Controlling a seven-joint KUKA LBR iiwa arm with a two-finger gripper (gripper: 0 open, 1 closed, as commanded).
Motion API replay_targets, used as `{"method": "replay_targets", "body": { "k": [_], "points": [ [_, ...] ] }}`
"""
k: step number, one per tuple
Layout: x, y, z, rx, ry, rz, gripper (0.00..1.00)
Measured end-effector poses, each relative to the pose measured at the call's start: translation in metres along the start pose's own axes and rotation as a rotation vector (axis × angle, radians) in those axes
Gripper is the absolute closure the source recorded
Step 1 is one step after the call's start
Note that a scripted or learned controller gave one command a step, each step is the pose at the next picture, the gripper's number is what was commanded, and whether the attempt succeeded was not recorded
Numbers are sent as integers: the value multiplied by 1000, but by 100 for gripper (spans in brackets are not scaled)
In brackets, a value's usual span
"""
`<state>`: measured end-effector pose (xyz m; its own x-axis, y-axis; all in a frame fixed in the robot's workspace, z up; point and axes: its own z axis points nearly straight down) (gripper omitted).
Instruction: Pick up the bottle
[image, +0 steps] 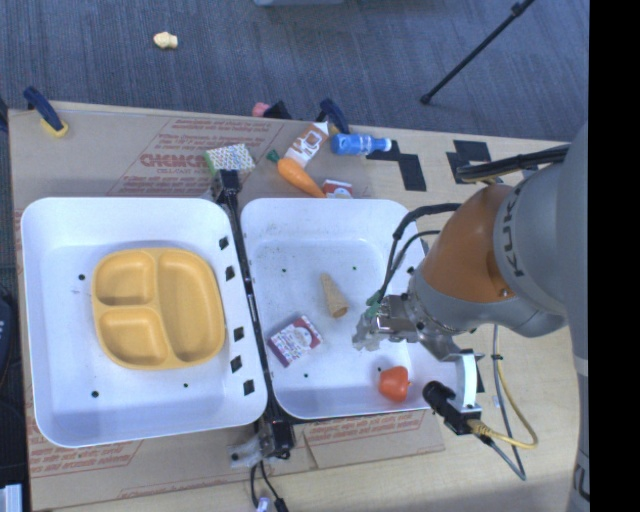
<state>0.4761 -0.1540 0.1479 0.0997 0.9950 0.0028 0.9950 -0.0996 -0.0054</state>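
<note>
Two shallow white bins side by side on a cardboard-covered bench. The left bin (40, 300) holds a yellow three-compartment plastic plate (158, 305). The right bin (300, 220) holds a tan cone (334, 294), a small red-and-white packet (295, 341) and a red tomato-like ball (394, 382) near its front right corner. The two-finger gripper (372, 328) of the grey arm hangs over the right bin's right side, just above the ball; whether it is parted or closed cannot be told. Beyond the right bin's far edge lie a blue-and-clear plastic bottle (358, 145), a white-and-orange bottle (304, 147) and an orange carrot (298, 177).
</note>
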Motion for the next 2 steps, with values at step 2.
{"method": "replay_targets", "body": {
  "k": [2],
  "points": [
    [42, -4, -11, -1, -2, -396, 100]
  ]
}}
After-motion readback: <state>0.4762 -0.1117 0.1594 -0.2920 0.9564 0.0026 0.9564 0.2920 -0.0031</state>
